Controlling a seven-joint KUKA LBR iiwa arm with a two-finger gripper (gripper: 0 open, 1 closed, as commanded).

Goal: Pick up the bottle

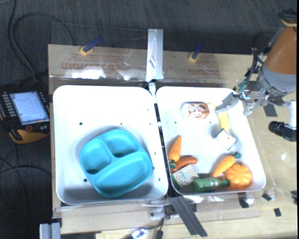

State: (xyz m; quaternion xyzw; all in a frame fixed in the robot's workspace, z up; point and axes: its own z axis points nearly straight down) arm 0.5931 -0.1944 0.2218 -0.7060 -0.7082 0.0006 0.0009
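A: Camera view, right bin (pixel 199 89). Bottle (pixel 209 184) read as the dark green piece lying flat along the bin's lower wall, lower right of the frame. Hemmed in by a checkered packet (pixel 185 174) at its left end and a small pumpkin (pixel 238 176) at its right end, touching or nearly touching both.

B: Gripper (pixel 224 105)?

A: Up at the upper right corner of the same bin, over a yellow item (pixel 224 121), well apart from the bottle. Open or closed: cannot tell, too small and foreshortened.

B: Risks noted?

A: First, wrong target: a carrot (pixel 223 166) and the pumpkin crowd the bottle, so easy to close on a neighbour instead. Second, clearance: little room against the lower wall, so likely to strike the rim on the way down. Third, round smooth body lying flat: apt to roll or squirt out if pinched off-centre.

B: Also possible to drag the yellow item along if crossing the bin low.

A: Agreed. Judged as approach not yet begun, going by the gap.
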